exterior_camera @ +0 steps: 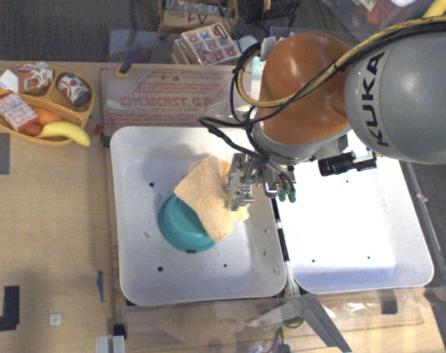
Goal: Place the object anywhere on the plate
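- The wooden counter point(46, 226) carried two shallow white bins side by side: the left bin point(134, 197) and the right bin point(355, 234).
- A yellow tray point(2, 116) of toy food with a banana point(65, 131) sat at its far left corner.
- A cardboard sheet point(164, 98) lay behind the left bin.

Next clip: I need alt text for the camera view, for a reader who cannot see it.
The grey and orange arm reaches in from the right, its gripper low over a tan cloth in the left white bin. The cloth lies partly over a teal plate. A yellow tray with a banana sits on the bench at upper left.
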`<state>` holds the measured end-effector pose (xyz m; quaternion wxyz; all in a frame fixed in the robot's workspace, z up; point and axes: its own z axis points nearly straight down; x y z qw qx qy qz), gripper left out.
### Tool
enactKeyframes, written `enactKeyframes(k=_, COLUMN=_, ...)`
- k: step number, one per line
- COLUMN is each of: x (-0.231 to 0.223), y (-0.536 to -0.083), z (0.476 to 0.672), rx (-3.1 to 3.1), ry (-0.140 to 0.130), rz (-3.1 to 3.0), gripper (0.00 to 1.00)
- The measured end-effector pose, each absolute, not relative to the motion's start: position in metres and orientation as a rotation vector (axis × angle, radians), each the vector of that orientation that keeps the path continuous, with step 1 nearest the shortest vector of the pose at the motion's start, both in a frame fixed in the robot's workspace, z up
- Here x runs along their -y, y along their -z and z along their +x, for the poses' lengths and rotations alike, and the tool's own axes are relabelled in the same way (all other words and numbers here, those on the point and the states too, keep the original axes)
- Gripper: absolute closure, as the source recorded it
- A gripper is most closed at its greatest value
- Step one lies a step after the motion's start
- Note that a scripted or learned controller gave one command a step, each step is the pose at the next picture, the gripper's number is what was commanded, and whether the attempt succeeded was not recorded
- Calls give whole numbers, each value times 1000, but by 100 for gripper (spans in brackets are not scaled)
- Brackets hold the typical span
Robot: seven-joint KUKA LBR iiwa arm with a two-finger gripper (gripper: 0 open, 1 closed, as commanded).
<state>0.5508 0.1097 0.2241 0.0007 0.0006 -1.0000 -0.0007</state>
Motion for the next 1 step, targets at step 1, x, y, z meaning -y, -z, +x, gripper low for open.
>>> enactKeyframes(k=1, x=-110, y=-224, z=551, rx=3141, ry=2, rz=2, gripper=0)
